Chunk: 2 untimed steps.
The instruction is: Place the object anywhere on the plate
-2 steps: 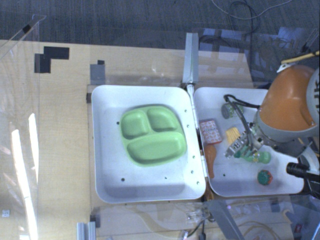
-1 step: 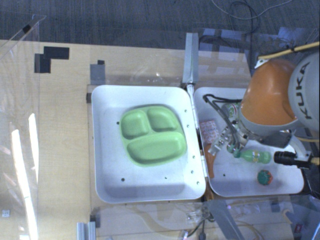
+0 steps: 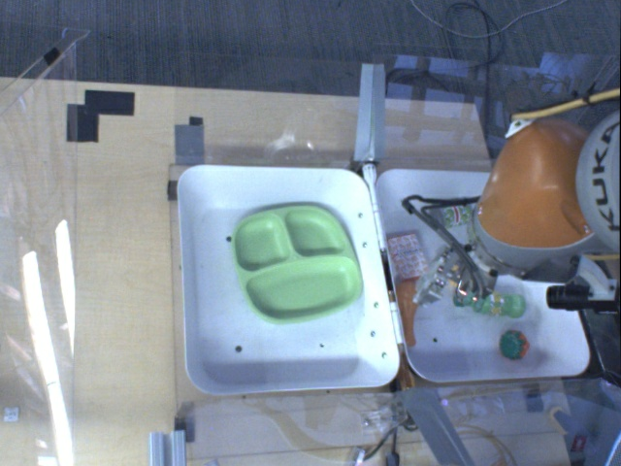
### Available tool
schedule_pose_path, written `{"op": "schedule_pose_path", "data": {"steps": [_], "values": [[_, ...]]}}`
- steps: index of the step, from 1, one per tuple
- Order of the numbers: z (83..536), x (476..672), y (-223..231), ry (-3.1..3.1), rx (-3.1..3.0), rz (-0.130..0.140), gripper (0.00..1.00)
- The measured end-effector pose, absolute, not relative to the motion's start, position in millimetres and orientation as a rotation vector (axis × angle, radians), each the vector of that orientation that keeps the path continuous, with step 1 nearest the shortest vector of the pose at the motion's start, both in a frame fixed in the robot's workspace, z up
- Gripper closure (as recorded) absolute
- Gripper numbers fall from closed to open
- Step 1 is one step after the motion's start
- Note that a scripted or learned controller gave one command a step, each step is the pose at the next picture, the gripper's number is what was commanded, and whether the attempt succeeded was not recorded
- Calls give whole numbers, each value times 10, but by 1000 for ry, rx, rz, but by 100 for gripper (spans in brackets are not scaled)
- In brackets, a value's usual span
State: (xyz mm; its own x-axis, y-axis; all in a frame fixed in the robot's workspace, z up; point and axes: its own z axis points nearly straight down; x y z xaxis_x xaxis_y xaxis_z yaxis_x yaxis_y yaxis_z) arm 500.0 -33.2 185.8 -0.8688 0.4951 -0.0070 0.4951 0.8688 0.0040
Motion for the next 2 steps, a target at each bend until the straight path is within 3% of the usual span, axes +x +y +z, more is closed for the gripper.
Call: {"op": "schedule_pose_path", "data": {"steps": [1, 2], "values": [[1861, 5523, -324, 3049, 722, 3, 100], [1862, 5999, -579, 2743, 1516, 4, 100]]}}
